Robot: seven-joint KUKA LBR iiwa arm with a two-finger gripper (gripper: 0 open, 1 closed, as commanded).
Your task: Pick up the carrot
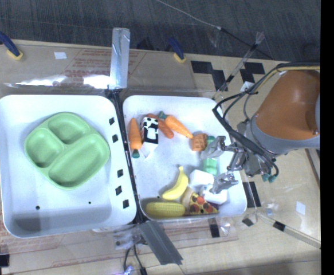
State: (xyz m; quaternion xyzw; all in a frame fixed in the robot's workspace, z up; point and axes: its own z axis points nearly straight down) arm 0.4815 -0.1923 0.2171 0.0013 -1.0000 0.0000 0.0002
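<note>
An orange carrot [134,135] lies along the left wall of the right bin [172,107], its green end toward the front. A second carrot [179,126] lies slanted near the bin's back, with a shorter orange piece [165,130] beside it. My gripper [220,165] hangs over the bin's right side, well to the right of the carrots. It is open, with one finger [216,148] toward the back and the other toward the front. A small green item [211,165] lies under the gap, and nothing is gripped.
The left bin [12,211] holds a green divided plate [68,148]. The right bin also has a black-and-white box [150,129], a brown item [199,141], a white block [200,178], a banana [177,187], a corn cob [164,209] and a pizza slice [201,204].
</note>
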